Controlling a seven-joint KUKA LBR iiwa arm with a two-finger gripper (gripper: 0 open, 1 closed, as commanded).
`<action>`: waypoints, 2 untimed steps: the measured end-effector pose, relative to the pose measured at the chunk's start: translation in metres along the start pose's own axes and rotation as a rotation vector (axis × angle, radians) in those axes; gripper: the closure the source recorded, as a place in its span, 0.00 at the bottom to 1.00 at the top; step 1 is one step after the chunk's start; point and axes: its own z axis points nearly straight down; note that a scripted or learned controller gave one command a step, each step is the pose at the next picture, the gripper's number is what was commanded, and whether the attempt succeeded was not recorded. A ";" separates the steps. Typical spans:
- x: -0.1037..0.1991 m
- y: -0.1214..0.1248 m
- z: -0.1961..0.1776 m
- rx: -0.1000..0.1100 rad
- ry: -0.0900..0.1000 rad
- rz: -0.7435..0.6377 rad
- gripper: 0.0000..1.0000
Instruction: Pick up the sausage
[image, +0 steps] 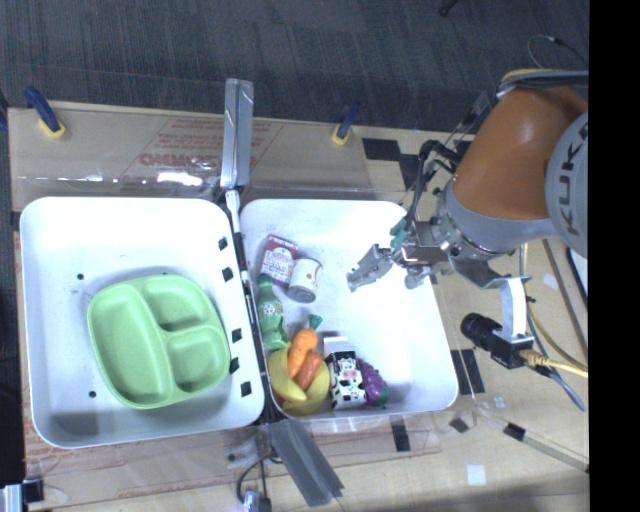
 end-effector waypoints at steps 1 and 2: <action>0.000 0.001 -0.010 0.001 -0.001 -0.006 1.00; 0.000 0.001 -0.010 0.001 -0.001 -0.006 0.00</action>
